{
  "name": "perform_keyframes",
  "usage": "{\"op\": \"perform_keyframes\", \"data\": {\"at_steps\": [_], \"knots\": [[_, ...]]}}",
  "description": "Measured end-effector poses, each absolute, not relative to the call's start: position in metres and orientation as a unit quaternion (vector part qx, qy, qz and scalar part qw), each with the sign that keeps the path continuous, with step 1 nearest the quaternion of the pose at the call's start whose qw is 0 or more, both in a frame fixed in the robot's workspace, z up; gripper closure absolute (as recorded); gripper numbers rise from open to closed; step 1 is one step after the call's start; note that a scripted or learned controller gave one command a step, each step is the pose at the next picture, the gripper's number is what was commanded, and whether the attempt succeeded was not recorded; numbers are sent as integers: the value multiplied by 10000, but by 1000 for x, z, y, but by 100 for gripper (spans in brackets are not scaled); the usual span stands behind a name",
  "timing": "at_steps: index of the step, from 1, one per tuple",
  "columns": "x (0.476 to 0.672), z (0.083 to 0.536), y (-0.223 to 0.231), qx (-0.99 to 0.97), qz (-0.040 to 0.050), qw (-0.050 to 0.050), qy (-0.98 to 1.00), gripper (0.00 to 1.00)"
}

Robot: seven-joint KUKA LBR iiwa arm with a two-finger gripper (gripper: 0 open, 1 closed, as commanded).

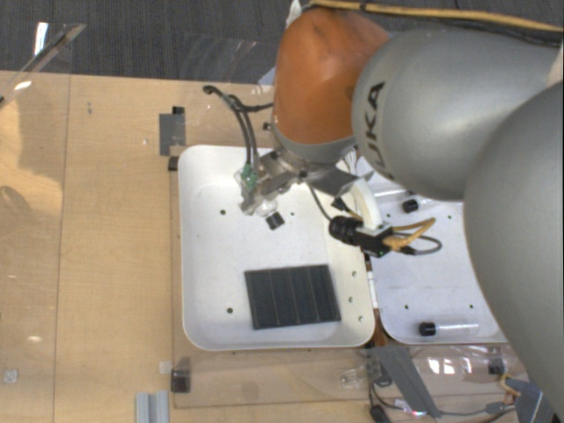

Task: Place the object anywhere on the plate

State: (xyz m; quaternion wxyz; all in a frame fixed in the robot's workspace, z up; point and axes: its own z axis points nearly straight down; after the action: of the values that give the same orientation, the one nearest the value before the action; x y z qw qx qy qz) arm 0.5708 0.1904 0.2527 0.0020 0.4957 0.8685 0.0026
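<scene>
A dark grey ribbed rectangular plate (292, 296) lies flat in the front half of the left white bin (204, 263). My gripper (262, 199) hangs over the back middle of that bin, well behind the plate, with a small green part on its body. A small dark piece (274, 221) shows right under the gripper's tip; I cannot tell whether it is a loose object or part of the gripper. Nothing rests on the plate.
The grey arm with its orange band (322, 73) covers much of the right bin (441, 276). A black and yellow cable bundle (383, 234) hangs over the divide between the bins. Small black bits (427, 329) lie in the right bin.
</scene>
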Motion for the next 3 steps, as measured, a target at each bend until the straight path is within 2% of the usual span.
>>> {"op": "perform_keyframes", "data": {"at_steps": [1, 2, 3], "knots": [[644, 236, 218, 4740, 17, 16, 8805, 100], [670, 257, 226, 2989, 37, 44, 9543, 100], [659, 259, 236, 4608, 21, 18, 8875, 100]]}}
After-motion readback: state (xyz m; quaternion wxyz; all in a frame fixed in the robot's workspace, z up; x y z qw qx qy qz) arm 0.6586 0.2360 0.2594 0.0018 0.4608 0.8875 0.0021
